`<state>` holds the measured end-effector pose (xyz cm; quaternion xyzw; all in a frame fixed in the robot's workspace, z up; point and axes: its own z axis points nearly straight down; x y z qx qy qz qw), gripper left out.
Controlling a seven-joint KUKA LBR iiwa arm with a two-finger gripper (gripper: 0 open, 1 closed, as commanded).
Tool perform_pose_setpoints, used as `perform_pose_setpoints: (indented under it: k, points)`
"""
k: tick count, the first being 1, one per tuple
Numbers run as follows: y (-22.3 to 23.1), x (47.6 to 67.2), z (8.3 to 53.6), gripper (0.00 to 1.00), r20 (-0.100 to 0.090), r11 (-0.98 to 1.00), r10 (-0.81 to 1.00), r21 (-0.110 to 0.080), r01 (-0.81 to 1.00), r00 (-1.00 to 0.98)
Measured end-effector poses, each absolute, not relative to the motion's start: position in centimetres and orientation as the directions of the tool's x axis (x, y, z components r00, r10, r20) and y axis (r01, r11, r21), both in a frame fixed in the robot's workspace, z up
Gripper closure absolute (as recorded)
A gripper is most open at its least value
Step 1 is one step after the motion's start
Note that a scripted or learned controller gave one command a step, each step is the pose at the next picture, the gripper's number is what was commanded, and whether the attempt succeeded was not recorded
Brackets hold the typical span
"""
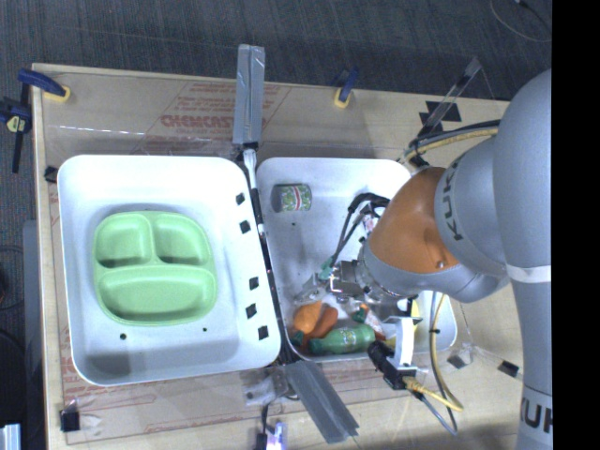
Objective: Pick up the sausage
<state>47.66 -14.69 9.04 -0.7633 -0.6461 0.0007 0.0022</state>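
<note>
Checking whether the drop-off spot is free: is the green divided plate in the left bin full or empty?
Empty. The green divided plate lies flat in the left bin, and all three compartments show bare green.

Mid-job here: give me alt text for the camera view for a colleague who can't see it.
The grey arm reaches into the right bin, its gripper low over an orange-brown sausage and green bottle. A green divided plate sits in the left bin.

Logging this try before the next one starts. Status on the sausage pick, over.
Gripper low in right bin, fingers unreadable. Sausage at near-left corner, not seen held. Green bottle touching it; can far off.
</note>
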Motion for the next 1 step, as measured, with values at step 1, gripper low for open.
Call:
perform_pose_setpoints:
  k: [1]
  points:
    - [-14.66, 47.83, 9.93, 1.0, 0.001, -0.158, 0.987, -0.003, 0.987, 0.158]
